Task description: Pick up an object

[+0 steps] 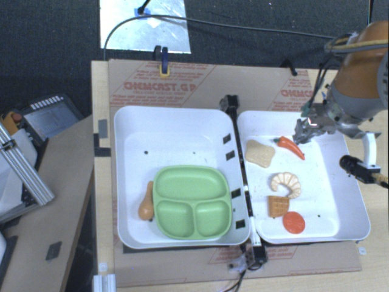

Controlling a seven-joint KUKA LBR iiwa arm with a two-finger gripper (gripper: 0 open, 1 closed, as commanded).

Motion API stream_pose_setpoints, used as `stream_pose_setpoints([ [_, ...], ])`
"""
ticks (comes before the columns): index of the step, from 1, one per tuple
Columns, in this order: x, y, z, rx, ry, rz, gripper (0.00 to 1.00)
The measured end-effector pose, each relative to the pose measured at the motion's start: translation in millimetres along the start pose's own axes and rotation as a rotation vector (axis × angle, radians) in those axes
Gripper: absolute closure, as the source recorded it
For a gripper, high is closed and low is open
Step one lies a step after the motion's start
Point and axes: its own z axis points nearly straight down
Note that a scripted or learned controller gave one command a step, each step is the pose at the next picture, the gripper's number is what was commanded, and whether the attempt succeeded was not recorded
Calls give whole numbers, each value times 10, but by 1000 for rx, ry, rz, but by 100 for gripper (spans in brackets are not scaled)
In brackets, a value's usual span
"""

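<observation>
A shiny metal sheet (144, 16) lies at the back. A yellow clamp (164, 64) grips the brown board (182, 81). Grey metal bars (24, 169) sit far left.

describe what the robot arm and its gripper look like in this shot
The arm enters from the right as a bulky, rounded body, orange on top with grey casing below. Thin dark cables run along its left side toward the wrist. The gripper is a small, dark grey metallic assembly. A white bracket carrying a black cylindrical part hangs beneath the arm.
</observation>
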Motion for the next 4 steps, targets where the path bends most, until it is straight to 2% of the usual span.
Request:
stream_pose_setpoints([
  [2,1027,-249,195,6,3,-4,100],
  [3,1522,-429,46,5,4,-5,100],
  [4,2004,-572,128,6,3,-5,100],
])
